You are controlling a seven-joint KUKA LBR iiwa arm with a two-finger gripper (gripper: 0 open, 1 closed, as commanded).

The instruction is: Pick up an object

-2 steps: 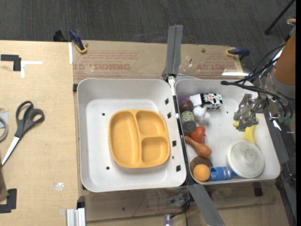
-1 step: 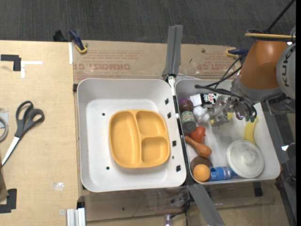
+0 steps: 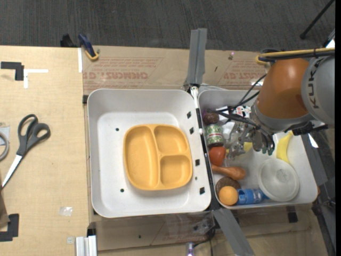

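Note:
The right bin (image 3: 306, 196) holds a jumble of objects. Along its left side lie a small can with a green label (image 3: 214, 135), a red tomato (image 3: 217, 154), a carrot (image 3: 230, 172) and an orange (image 3: 228, 196). A blue object (image 3: 250, 197) lies beside the orange. A white bowl (image 3: 277, 180) sits at the front right and a banana (image 3: 284, 147) behind it. My gripper (image 3: 254, 141) hangs low over the middle of this bin, between the can and the banana, under the orange wrist band (image 3: 285, 89). Nothing is visibly held.
The left bin (image 3: 101, 143) carries a yellow divided plate (image 3: 158, 156). Scissors (image 3: 25, 137) lie on the wooden bench at far left. Cables run around the wrist above the right bin's back edge.

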